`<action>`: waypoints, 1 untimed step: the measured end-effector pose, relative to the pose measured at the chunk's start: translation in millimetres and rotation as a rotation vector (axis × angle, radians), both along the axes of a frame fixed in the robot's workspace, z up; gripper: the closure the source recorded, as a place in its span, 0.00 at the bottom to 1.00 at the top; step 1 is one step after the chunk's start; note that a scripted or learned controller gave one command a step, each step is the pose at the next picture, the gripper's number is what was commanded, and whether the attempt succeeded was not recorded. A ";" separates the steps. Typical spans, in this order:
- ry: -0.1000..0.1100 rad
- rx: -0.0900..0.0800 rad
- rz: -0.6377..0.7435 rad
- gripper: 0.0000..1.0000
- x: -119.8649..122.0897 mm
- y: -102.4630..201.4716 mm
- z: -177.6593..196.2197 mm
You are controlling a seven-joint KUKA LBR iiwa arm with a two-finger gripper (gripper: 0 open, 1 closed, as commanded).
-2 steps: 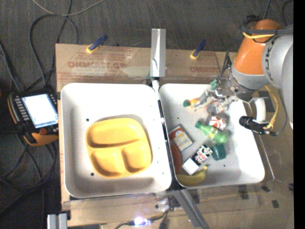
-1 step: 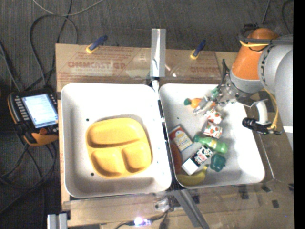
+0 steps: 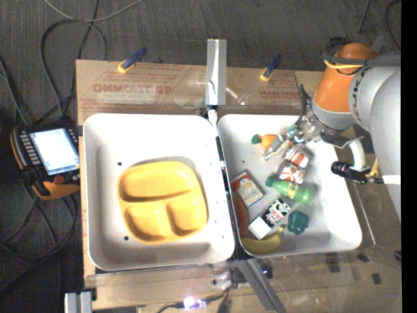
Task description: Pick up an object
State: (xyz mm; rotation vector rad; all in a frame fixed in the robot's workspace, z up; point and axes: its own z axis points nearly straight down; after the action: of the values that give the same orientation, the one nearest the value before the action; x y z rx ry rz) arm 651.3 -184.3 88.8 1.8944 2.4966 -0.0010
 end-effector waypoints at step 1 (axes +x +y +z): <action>0.013 -0.001 -0.003 0.00 15.5 14.7 -0.9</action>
State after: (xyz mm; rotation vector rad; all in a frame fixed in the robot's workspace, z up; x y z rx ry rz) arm 666.7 -169.6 87.9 1.9038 2.5015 -0.0144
